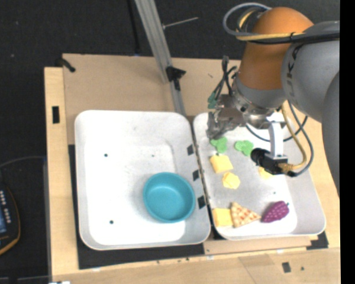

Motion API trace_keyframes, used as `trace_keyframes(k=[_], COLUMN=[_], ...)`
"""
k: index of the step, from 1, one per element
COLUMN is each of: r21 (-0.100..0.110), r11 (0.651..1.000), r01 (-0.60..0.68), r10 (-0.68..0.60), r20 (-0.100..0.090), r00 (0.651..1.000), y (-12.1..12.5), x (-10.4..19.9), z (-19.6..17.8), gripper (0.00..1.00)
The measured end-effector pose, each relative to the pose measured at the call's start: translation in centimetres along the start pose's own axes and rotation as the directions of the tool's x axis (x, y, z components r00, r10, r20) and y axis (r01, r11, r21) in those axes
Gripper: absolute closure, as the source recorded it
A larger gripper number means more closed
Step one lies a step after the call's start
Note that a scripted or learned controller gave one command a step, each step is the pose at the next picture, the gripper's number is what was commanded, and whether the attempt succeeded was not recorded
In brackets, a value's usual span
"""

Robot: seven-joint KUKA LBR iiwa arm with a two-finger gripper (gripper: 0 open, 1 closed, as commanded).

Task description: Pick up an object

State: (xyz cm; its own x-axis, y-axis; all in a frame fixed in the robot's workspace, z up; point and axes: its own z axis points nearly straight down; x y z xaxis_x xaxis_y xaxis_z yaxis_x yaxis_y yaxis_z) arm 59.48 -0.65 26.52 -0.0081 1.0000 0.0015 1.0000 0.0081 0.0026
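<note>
We see the gripper (218,129) low over the far left part of the right bin (305,218), right above a green toy piece (219,143); whether it is released or clenched we cannot tell. Just beside that green piece lies a second green piece (244,147). Nearer the camera from it lie two yellow blocks (220,163) (231,180), then a yellow wedge (222,217) touching a toy pizza slice (244,215), with purple toy grapes (275,211) close by. A teal bowl (168,197) sits in the left bin (106,135).
</note>
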Motion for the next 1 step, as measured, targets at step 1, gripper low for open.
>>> trace_keyframes(k=[1], r21=[0.001], r11=[1.0], r01=[-0.001], r10=[0.001], r20=[0.001], r00=[1.0], y=[1.94], x=[5.11], z=[1.46], gripper=[1.0])
